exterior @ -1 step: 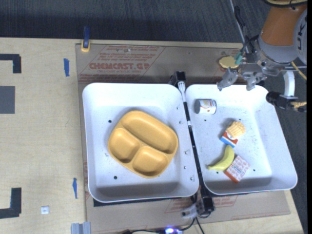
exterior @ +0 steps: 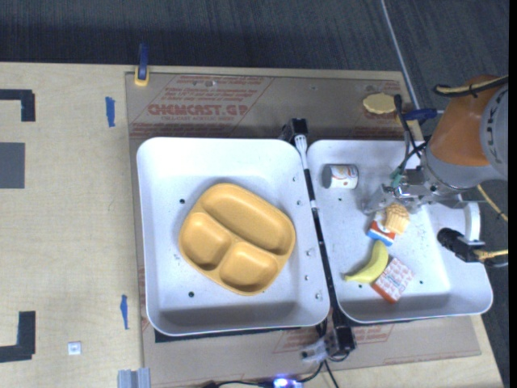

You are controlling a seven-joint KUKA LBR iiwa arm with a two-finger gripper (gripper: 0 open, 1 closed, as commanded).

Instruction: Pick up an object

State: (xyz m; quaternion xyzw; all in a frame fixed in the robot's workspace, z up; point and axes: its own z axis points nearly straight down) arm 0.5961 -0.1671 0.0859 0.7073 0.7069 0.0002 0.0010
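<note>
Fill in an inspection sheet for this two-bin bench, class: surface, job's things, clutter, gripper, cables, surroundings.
Surface: left white bin and right white bin, side by side on a tan bench.
Job's things: yellow banana, red-and-white packet, small white cup, all in the right bin.
Clutter: yellow three-compartment plastic tray in the left bin.
Gripper: two-finger gripper low over the right bin.
Cables: black cable between the bins.
Surroundings: dark carpet.

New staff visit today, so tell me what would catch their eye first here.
The big yellow divided tray dominates the left bin. In the right bin, the gripper hovers over a small cluster: a banana, a red-and-white packet and a white cup lying apart.
</note>
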